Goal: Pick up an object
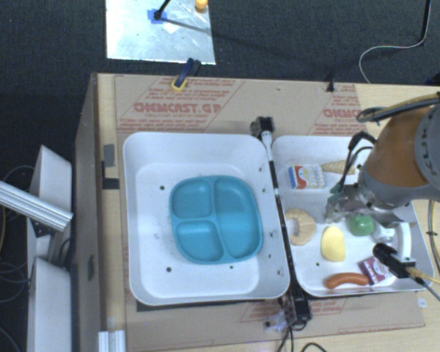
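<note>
The right bin (308,147) holds several small objects. A green ball (362,225) lies just below my gripper (346,205), which hangs low over the middle of this bin and partly covers the ball. A yellow lemon-like piece (334,243) sits left of the ball. Also in the bin are a round beige disc (301,226), a white carton with a red and blue label (306,176), an orange sausage (346,279) and a dark red packet (375,271). I see nothing lifted off the bin floor.
The left bin (150,160) holds a blue divided plate (215,219). The arm's grey body with its orange band (405,152) covers the right bin's right side. A black divider (277,196) runs between the bins. Cardboard covers the bench behind them.
</note>
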`<state>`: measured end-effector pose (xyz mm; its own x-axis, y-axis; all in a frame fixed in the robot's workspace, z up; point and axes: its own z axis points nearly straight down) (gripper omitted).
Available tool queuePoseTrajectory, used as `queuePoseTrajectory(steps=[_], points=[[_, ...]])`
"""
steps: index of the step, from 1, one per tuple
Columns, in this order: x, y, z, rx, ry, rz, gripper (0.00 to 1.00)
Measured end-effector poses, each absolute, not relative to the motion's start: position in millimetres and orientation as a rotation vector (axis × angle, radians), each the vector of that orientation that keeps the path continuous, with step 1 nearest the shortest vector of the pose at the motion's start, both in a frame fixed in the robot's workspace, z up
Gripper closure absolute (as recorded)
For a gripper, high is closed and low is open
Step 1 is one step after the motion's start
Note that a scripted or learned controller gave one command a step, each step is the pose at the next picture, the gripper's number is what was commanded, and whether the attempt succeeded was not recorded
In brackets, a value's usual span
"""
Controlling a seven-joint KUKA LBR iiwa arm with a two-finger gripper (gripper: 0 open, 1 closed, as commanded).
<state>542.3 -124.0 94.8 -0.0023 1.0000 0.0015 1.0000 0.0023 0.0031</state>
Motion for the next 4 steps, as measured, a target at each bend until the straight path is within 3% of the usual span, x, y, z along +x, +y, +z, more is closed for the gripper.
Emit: queuePoseTrajectory(steps=[1, 2, 3, 4], points=[[542.7, -126.4, 96.0, 2.215, 2.218, 0.003, 0.00], [586.7, -167.6, 161.9, 2.216, 2.220, 0.003, 0.00], [555.8, -207.3, 110.7, 2.221, 2.221, -0.002, 0.00], [530.6, -184.8, 84.1, 2.220, 2.222, 0.001, 0.00]])
